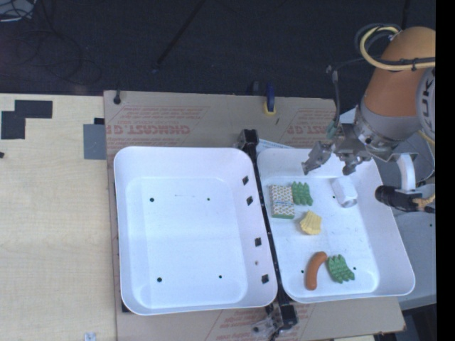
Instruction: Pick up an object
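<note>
My gripper (pixel 332 163) hangs open above the far part of the right bin (pixel 387 226), its two fingers spread apart with nothing between them. Below and left of it lie a checkered block (pixel 282 200) and a small green piece (pixel 301 192). A yellow piece (pixel 310 223) sits near the bin's middle. A small white cylinder (pixel 345 192) lies just below and right of the fingers. An orange sausage (pixel 314 270) and a second green piece (pixel 340 268) rest near the bin's front.
The left bin (pixel 138 190) stands beside the right one, joined by a black divider with clips (pixel 257 212). Both sit on a cardboard sheet (pixel 185 123). A black handle-like part (pixel 398 197) juts in at the right edge.
</note>
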